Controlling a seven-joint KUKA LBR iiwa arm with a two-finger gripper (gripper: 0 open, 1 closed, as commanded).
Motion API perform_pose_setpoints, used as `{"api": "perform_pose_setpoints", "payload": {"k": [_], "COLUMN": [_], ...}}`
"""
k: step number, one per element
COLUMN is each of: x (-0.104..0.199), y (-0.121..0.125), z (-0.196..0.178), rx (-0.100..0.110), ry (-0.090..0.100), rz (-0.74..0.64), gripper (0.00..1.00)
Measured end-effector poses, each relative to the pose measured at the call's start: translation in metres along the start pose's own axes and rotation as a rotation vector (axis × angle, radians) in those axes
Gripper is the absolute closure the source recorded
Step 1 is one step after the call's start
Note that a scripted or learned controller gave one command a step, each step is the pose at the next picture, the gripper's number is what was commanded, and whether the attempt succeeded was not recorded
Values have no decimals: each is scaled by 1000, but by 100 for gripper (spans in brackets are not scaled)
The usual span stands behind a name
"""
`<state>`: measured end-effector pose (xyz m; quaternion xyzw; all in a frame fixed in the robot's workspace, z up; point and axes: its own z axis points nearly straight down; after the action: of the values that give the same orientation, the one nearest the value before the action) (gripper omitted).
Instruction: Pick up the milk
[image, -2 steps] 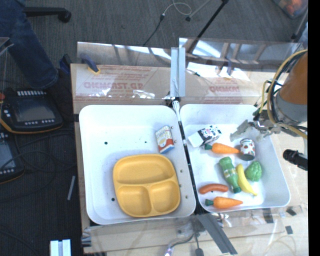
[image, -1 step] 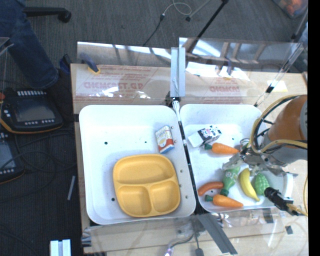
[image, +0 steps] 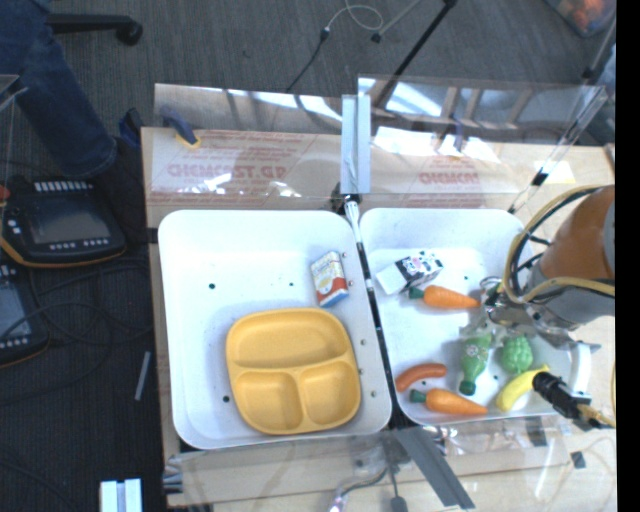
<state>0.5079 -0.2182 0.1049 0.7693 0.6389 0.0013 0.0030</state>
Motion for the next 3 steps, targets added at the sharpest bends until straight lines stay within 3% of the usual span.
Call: {"api": "perform_pose_setpoints", "payload": {"k": [1, 2, 3], "x": [45, 107, 108], "y": [50, 2, 2], "z": [-117, 9, 9], "rx": [8, 4, 4], "ry": [-3, 1, 1], "rz": [300, 260, 260], "gripper": [100, 100, 0]}}
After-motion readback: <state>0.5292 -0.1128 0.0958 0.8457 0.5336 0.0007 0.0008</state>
